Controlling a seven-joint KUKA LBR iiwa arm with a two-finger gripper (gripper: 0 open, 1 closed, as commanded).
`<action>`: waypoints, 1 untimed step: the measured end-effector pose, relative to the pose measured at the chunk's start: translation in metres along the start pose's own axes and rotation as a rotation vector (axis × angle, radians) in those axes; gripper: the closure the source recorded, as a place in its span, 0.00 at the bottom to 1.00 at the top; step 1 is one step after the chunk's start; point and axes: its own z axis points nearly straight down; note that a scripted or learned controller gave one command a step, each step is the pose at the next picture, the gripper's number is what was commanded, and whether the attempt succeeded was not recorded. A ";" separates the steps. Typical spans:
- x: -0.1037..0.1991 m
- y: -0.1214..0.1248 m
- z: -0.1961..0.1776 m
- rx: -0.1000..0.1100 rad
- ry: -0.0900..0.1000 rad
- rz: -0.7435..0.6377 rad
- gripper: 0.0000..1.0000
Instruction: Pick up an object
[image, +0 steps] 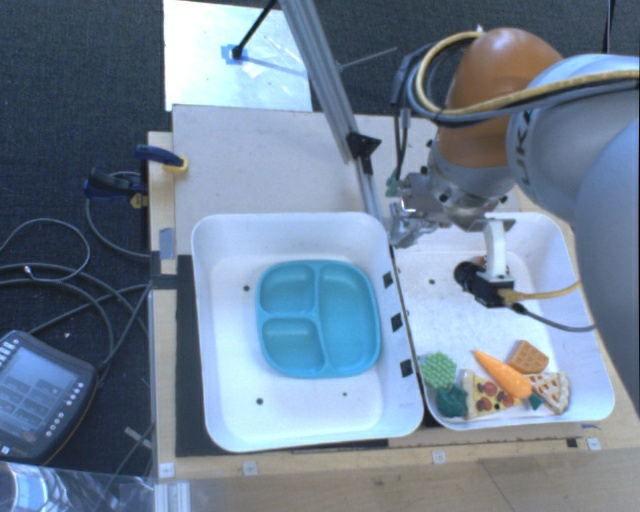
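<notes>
Grey metal gripper (405, 228) hangs over right shallow white bin (455, 325), far-left corner; whether spread or pressed together, cannot tell.

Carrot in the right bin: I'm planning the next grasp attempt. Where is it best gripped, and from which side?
Probably at the middle of the carrot, from straight above, closing across its narrow width. It lies flat and slanted, with a pizza slice and a cracker close along its sides, so a sideways approach looks blocked.
</notes>
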 end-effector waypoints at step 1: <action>0.054 0.033 0.008 0.000 0.000 0.000 1.00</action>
